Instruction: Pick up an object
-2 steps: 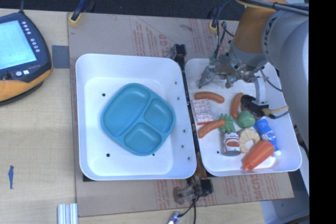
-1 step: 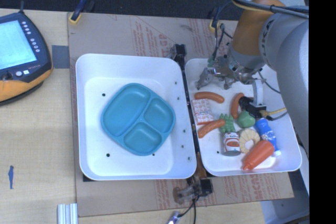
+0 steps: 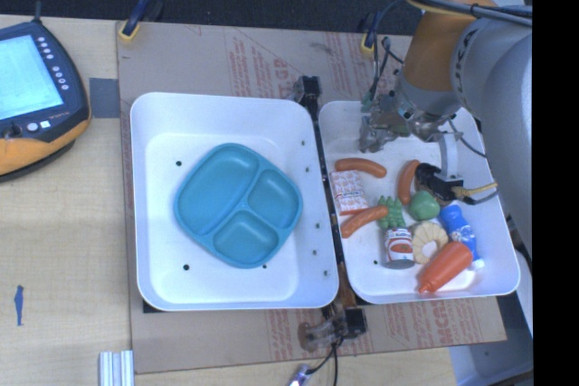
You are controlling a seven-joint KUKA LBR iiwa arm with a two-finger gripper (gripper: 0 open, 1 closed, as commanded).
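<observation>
Two white bins sit side by side on the bench, and I'm taking things from the left across. Furthest from the claw, at the bench's left edge, lies a teach pendant with an orange body and a lit screen. Nearer, the left bin holds a blue divided plate, lying flat, well left of the claw and lower in the picture.

The claw hangs over the top left corner of the right bin, under the grey arm with its orange band. From where I stand I cannot tell how far its fingers are spread, and I see nothing between them.

Just below the claw lies a sausage; below that a small red-and-white packet, then a second sausage lying at a slant. Further down and to the right sit a small green piece, a tin can, a third sausage standing nearly on end, a round green thing, a pale ridged piece, a blue bottle and an orange carrot, all crowded close together.
</observation>
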